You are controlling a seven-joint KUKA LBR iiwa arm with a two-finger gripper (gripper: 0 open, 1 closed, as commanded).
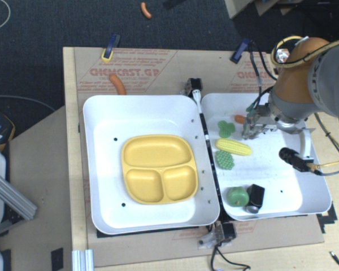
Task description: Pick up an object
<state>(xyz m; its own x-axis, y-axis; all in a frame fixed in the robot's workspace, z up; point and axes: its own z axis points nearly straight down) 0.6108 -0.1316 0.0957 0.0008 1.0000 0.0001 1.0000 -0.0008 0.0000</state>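
My gripper point(250, 129) hangs low over the far part of the right bin point(305, 205), reaching in from the right. Just left of it lies a small green leafy toy point(226, 129), and a small orange piece point(239, 118) sits right beside it. A yellow corn cob point(233, 147) lies just in front of the gripper, with a green knobbly piece point(225, 160) below it. At the bin's near edge are a green apple point(238, 196) and a black block point(255, 195). I see nothing held.
The left bin point(99, 151) holds a yellow divided plate point(158, 168). An orange sausage toy point(118, 84) lies on the board behind the left bin. A black cable plug point(294, 158) hangs from the arm over the right bin's right side.
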